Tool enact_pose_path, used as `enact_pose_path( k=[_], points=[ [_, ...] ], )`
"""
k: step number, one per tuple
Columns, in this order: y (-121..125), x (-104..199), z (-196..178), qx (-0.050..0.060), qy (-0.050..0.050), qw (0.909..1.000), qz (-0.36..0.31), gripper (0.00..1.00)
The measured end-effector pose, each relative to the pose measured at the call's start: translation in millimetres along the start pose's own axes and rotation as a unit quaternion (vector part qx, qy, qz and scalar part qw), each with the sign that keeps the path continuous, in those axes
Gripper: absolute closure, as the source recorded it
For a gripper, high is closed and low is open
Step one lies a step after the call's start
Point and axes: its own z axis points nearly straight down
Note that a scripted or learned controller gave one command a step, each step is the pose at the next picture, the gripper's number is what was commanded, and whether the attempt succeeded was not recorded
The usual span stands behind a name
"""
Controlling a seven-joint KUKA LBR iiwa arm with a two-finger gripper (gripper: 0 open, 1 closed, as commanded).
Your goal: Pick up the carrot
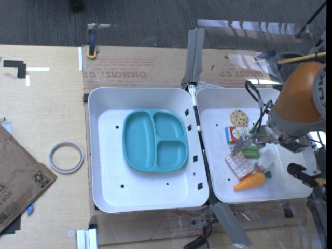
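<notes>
Carrot (249, 181) nearest, lying lengthwise left-right, leafy end right, just below gripper (248, 143); jaw state impossible to tell amid clutter in right bin (218, 139).

floor (155, 9): dark grey, perhaps carpet | bench (41, 113): pale wood
</notes>
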Motion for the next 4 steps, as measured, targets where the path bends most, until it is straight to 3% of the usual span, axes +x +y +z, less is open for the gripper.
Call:
enact_pose_path(
  k=[1, 2, 3, 4],
  points=[
    [-51.2, 29.7, 2.1, 0.001, 0.0, 0.9957, 0.093, 0.0],
    [-51.9, -34.0, -10.9, 0.0, 0.0, 0.9819, 0.19, 0.0],
    [-29.9, -32.5, -8.4, -0.001, -0.001, 0.9601, 0.28, 0.0],
    [12.8, 0.9, -83.0, 0.0, -0.001, 0.9918, 0.128, 0.0]
  ],
)
